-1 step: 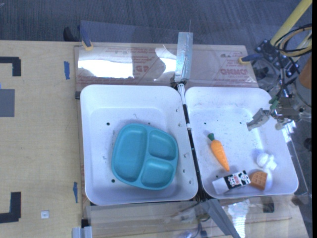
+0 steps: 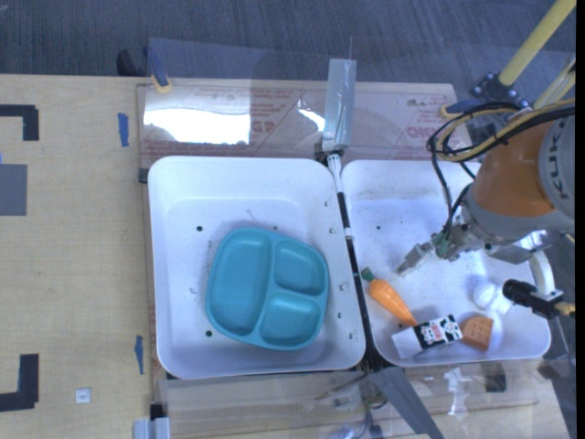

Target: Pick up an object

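Hand (image 2: 413,257) hovers above — carrot (image 2: 390,300) lies just below-left

White letters "KU" on the arm's orange band (image 2: 548,167), red print on acrylic sheet (image 2: 274,108) unreadable

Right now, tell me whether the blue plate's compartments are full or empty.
Empty. The blue plate lies flat in the left bin, and all three compartments show bare blue.
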Available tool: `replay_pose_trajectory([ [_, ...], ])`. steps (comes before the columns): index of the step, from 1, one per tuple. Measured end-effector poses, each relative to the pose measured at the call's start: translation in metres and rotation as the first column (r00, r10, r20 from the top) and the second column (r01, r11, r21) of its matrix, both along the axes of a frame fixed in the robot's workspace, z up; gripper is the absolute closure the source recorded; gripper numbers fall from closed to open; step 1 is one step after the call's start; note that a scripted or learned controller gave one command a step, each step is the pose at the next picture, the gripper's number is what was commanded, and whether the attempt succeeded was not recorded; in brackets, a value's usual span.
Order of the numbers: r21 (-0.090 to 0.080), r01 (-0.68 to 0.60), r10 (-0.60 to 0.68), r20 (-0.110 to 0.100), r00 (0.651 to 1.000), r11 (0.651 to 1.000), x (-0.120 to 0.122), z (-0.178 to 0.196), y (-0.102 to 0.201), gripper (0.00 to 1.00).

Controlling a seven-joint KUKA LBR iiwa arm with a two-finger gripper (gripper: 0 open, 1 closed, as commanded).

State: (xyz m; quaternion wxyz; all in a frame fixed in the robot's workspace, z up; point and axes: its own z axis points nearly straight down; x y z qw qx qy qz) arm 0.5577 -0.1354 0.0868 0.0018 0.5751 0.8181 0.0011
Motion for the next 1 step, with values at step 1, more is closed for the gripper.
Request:
replay_pose_trajectory([
  [1, 0.001, -0.014, 0.014, 0.0, 1.0, 1.0, -0.0572, 0.0985, 0.0623, 0.0],
])
